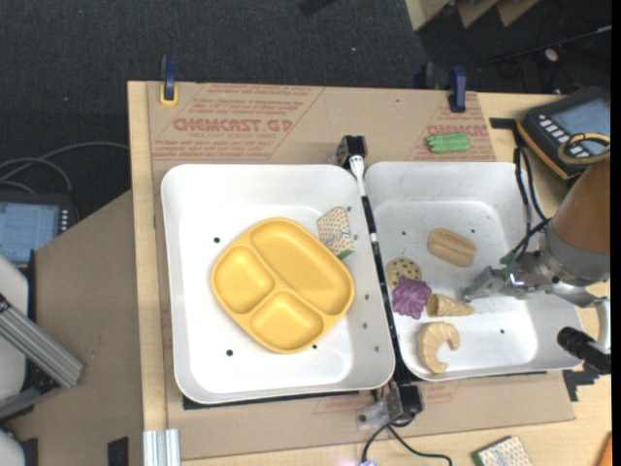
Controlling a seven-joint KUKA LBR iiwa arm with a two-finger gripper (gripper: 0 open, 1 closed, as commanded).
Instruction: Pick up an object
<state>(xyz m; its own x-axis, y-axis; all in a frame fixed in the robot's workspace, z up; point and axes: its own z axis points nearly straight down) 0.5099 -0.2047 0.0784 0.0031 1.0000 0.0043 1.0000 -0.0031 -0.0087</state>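
Although the hand (477, 285) hovers just right of the cone-shaped pastry (447, 306), I cannot tell whether it's parted; closing askew could nudge that pastry into the purple toy (409, 297) beside it

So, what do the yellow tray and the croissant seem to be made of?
The yellow tray looks like hard moulded plastic: even colour, a soft sheen, rounded compartments. The croissant is probably a plastic or rubber toy, as its tan surface is smooth and uniform, though the view is too coarse to be sure.
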